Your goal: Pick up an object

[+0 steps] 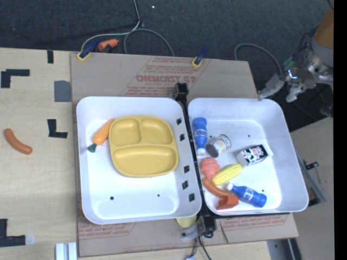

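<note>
The scene is seen by a single fixed camera, set above the bench and looking down at a slant. Both white bins are taken in whole: the left bin (pixel 87 161) and the right bin (pixel 290 161) lie side by side in the lower middle of the frame. The far edge of the bench is seen toward the top, with dark floor beyond it. The view is held at a middling distance, so that the cardboard sheet (pixel 157 77) under the bins is seen around them. The arm (pixel 320 53) is caught at the upper right edge.
</note>
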Robot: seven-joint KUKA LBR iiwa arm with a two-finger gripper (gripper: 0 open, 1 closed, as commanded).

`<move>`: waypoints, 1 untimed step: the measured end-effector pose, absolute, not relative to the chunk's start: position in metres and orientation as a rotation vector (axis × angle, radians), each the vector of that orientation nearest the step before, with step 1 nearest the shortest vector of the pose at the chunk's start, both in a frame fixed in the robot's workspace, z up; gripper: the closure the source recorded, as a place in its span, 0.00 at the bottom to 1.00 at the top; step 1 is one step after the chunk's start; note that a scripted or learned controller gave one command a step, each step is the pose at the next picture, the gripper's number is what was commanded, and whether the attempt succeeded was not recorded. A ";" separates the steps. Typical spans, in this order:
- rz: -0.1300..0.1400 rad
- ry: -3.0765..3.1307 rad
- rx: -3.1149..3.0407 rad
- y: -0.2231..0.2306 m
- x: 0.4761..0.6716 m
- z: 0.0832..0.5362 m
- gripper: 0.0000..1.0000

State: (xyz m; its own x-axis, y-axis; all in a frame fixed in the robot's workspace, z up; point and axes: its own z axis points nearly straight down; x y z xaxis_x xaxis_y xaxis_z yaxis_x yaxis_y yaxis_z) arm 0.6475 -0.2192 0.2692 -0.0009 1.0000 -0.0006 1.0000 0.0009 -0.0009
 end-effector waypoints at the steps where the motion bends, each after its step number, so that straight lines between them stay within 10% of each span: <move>1: 0.010 -2.217 -2.206 -0.157 0.627 0.148 0.00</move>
